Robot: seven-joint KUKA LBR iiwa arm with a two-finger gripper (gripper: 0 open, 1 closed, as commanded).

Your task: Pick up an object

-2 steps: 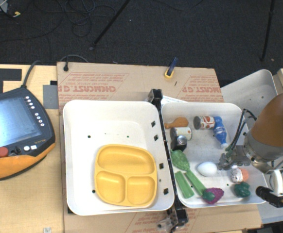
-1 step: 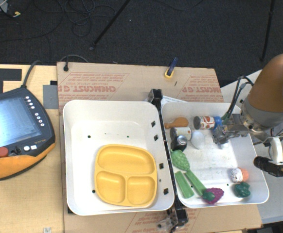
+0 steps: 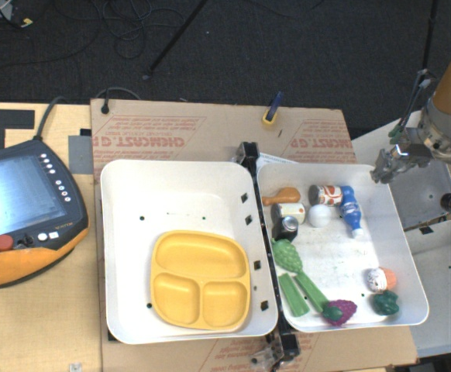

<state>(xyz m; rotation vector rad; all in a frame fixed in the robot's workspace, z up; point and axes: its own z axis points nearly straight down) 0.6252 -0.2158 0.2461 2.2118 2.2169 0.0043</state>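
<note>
The right bin (image 3: 400,231) holds several small objects. Among them are a blue bottle (image 3: 350,210), a red and white can (image 3: 328,194), a white ball (image 3: 318,215) and a dark can (image 3: 287,228). A brown piece (image 3: 285,196) lies near the bin's back left corner. Green stalks (image 3: 299,289), a purple grape bunch (image 3: 339,311), a white and orange ball (image 3: 379,279) and a dark green lump (image 3: 386,304) lie toward the front. My gripper (image 3: 383,169) hangs just beyond the bin's back right corner, apart from every object, with nothing seen in it.
The left bin (image 3: 132,200) holds a yellow divided tray (image 3: 201,279). A black clamp strip (image 3: 260,223) runs between the two bins. A teach pendant (image 3: 24,208) lies on the bench at the left. Cardboard (image 3: 179,134) sits under both bins.
</note>
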